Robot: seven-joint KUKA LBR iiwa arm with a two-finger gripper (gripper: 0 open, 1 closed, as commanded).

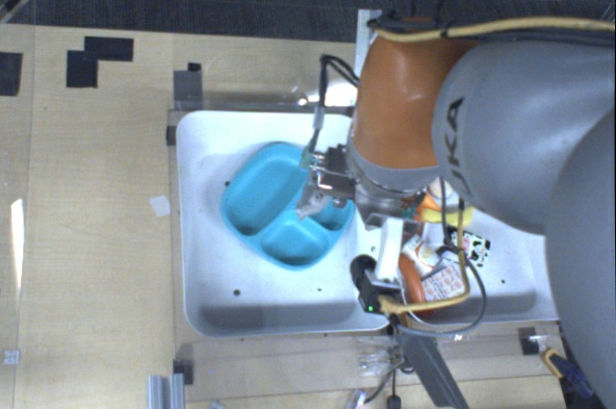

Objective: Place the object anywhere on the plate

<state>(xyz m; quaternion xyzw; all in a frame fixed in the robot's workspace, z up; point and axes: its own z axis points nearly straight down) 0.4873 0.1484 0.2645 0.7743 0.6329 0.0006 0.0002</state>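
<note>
A blue plate (274, 205) with divided sections lies in the left white bin (207, 292), tilted toward the bin's middle. My gripper (318, 191) hangs over the plate's right rim, below the orange band of the arm (399, 109). The wrist hides the gripper's tip, and I see no object held. Several small objects lie in the right bin partly under the arm: a red and white packet (438, 284), a yellow item (460, 217) and a small white printed piece (478, 248).
The big grey arm covers most of the right bin (510, 296). A black cable and a yellow hose run along the wrist. Bare white floor of the left bin lies left of and below the plate. Black clamps sit at the bin corners.
</note>
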